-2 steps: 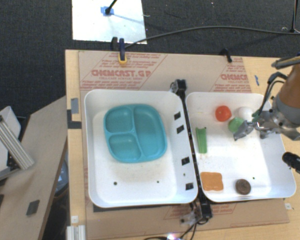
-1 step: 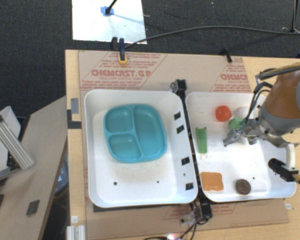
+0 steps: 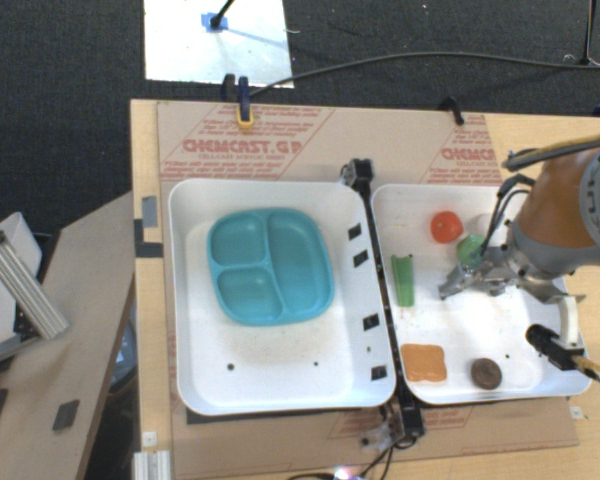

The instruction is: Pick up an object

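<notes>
Gripper (image 3: 458,286) low in the right bin (image 3: 430,200), grip state impossible to tell, with the green stick (image 3: 404,279) just to its left, long axis running up-down along the divider, and the red ball (image 3: 445,227) and green lump (image 3: 470,248) just above.

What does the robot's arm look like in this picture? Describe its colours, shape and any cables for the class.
The arm is thick and rounded, with an orange band above a grey wrist section. Thin dark cables loop along its side. At its end sits a small metallic grey gripper with slender parts, over the right white bin.
</notes>
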You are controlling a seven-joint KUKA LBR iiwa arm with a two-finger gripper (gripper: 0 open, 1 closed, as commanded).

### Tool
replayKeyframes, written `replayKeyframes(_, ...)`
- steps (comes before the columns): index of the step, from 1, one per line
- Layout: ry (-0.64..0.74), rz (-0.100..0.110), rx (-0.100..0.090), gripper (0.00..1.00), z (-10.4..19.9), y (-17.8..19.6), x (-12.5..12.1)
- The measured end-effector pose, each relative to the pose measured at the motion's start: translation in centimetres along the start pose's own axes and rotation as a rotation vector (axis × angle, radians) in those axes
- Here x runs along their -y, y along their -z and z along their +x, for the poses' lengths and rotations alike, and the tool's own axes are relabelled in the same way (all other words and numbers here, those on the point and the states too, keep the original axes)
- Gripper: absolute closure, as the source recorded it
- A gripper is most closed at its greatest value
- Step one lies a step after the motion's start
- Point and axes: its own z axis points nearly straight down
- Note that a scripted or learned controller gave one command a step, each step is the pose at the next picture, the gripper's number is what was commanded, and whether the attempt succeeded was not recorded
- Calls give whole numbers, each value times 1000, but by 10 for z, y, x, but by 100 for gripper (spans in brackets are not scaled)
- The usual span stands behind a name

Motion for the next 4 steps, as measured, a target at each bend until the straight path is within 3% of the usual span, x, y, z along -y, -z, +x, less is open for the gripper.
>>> replayKeyframes(1, 0, -4, 1, 100, 0, 12, -1)
replayKeyframes(4, 2, -8, 3, 100, -6, 172, 7)
